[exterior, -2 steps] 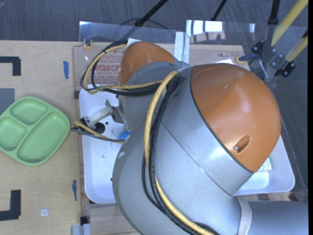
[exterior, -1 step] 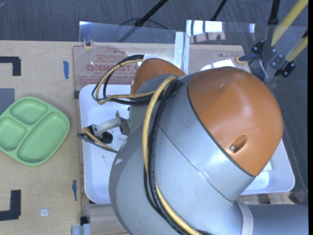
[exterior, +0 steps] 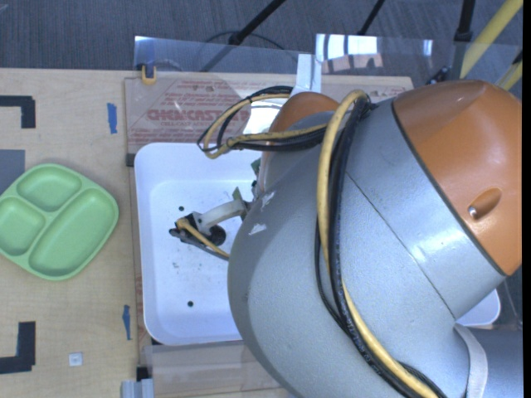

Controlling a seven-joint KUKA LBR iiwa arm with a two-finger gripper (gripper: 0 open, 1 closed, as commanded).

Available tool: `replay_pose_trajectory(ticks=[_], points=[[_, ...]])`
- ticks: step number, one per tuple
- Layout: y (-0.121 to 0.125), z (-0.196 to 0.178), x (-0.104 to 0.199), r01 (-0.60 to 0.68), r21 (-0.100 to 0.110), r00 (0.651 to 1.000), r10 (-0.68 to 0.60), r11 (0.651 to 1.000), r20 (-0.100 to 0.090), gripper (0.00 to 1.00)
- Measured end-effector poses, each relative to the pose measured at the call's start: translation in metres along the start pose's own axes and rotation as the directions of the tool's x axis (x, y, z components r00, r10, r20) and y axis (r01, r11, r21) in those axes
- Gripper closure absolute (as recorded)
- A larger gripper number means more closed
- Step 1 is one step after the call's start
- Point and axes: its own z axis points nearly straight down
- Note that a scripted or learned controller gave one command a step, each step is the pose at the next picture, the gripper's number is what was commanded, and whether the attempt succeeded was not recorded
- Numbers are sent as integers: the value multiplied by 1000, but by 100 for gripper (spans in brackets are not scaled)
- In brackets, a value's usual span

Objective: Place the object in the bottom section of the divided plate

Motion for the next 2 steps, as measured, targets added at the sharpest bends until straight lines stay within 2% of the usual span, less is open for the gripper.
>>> replay_pose_trajectory(ticks=[1,2], points=[[-56,-21,55,8,-22,1000,-8,1000,2,100],[-39,42,125,-24,-20,1000,24,1000,-1,100]])
